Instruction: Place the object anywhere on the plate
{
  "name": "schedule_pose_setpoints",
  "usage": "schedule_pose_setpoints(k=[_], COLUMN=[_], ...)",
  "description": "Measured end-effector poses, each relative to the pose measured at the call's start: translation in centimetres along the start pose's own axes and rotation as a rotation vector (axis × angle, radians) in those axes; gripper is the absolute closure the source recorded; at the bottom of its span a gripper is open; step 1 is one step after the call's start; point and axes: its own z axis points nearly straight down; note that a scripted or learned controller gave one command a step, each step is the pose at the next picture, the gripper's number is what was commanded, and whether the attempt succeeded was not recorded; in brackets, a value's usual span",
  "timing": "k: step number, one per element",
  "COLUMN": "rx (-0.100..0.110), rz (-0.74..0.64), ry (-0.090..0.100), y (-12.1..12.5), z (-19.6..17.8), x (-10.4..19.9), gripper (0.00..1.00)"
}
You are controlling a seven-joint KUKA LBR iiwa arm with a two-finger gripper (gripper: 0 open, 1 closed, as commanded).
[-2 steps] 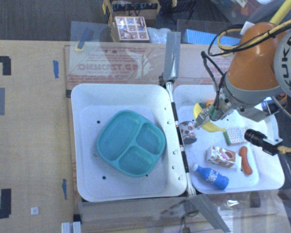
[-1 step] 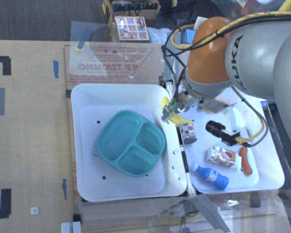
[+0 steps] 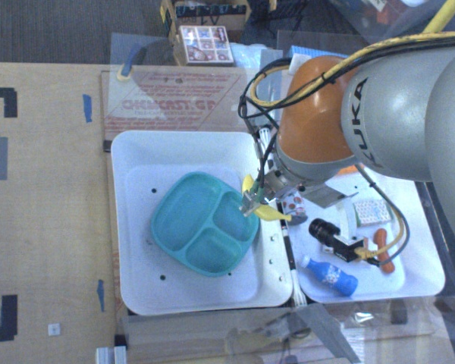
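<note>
Gripper (image 3: 252, 199) sat at the centre of my frame, low over the right edge of the teal plate (image 3: 201, 230), with the grey arm (image 3: 394, 105) filling the upper right. From that slant I could not tell whether it was open, closed or clamped on anything. A yellow object (image 3: 273, 214) showed right against it: one end poked out just above it, the other lay just lower right of it, over the rims where the two bins met. I could not tell whether it was resting on the plate's edge or clear of it. The plate, with three compartments, lay in the left bin (image 3: 136, 158), right of that bin's middle. In the right bin (image 3: 428, 279) I saw a blue bottle (image 3: 330, 274) at the lower left, a white chequered block (image 3: 371, 211) and a small orange item (image 3: 384, 243).
</note>
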Motion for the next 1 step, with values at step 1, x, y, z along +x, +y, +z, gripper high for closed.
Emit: schedule_pose_setpoints(k=[1], rx=[0.000], rz=[0.001], ry=[0.000], y=[-0.01], z=[-0.01], x=[-0.05], gripper=[0.00])
